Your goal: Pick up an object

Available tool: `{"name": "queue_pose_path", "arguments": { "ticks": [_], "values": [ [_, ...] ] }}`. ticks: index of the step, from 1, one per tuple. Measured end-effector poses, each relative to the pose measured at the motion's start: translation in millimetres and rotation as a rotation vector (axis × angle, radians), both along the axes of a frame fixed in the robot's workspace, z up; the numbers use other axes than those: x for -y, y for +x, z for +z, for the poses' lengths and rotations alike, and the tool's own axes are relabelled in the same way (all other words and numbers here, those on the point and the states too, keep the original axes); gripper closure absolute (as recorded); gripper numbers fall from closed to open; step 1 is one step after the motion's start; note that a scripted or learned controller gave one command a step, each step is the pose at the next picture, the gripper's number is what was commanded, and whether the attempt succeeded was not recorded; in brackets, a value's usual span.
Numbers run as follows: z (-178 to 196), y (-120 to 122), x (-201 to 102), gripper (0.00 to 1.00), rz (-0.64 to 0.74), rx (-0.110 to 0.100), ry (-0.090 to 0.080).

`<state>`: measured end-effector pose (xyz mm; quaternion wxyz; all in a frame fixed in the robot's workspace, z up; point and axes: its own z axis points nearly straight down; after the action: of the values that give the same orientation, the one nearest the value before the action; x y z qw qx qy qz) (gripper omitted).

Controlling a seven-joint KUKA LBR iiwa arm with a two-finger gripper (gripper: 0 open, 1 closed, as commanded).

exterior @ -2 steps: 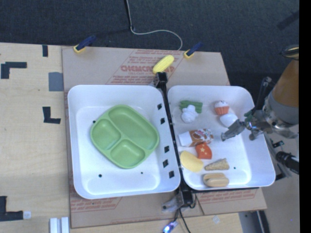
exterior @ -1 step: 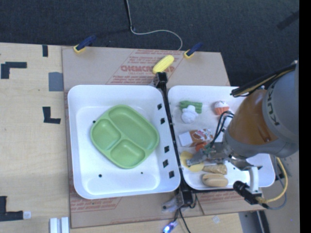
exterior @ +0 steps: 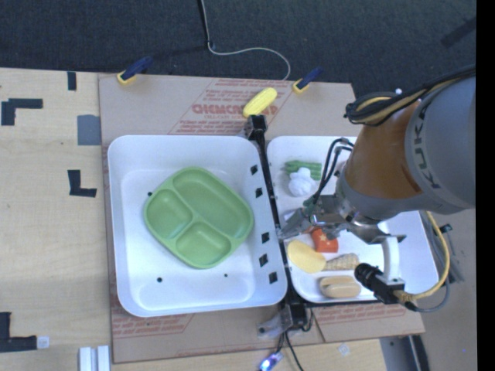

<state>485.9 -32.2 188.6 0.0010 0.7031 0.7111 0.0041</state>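
Camera view looks down at a slant on the desk (exterior: 46, 207), where two shallow white bins sit side by side on a cardboard sheet. Furthest left, the left bin (exterior: 128, 230) holds one green divided plate (exterior: 198, 216) with three compartments, lying flat near the middle. A yellow clamp (exterior: 260, 101) sits at the top of the divider between the bins. Across the divider, the right bin (exterior: 414, 238) holds several small toy foods: one white piece with green leaves (exterior: 302, 176) near the top, one red piece (exterior: 326, 243) with an orange top, one yellow rounded piece (exterior: 305, 256) just left of and below it, one pale tan cone-like piece (exterior: 340, 263) beside the yellow one, and one tan bun-shaped piece (exterior: 339, 287) near the bin's front wall. The end effector (exterior: 313, 219) hangs low in the right bin, just above the red piece; whether it is released or clenched cannot be told. The grey arm (exterior: 410, 153) with its orange band reaches in from the right.
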Motion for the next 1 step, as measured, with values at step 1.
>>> {"name": "queue_pose_path", "arguments": {
  "ticks": [1],
  "values": [
    [148.3,0.0,5.7,0.00,-0.009,0.008,-0.005]
  ]
}}
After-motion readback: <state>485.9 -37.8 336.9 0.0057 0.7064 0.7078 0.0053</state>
